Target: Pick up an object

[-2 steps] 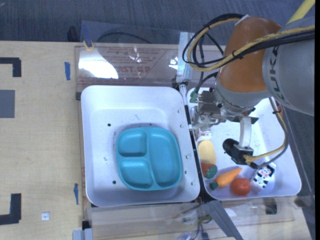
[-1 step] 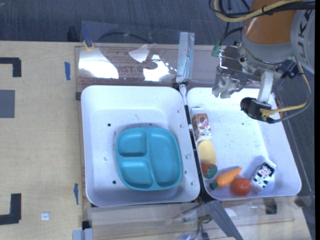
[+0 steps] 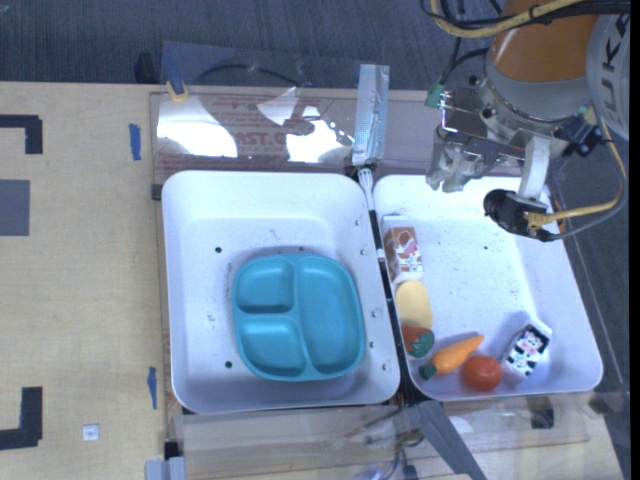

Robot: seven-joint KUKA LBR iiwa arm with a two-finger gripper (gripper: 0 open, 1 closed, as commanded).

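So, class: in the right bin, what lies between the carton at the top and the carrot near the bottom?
In the camera view, a yellow item lies between the carton and the carrot, along the right bin's left wall.

Carrot [image 3: 457,353], tomato [image 3: 482,372], carton [image 3: 402,251] lying in right bin [image 3: 560,268], near front

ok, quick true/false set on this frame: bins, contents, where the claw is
1. A blue divided plate lies in the left bin. True.
2. The carrot lies in the left bin. False: it lies in the right bin, near the front.
3. The claw hangs above the back edge of the right bin. True.
4. The claw holds the red tomato. False: the tomato lies on the bin floor beside the carrot, far from the claw.
5. The carton lies along the right bin's left wall. True.
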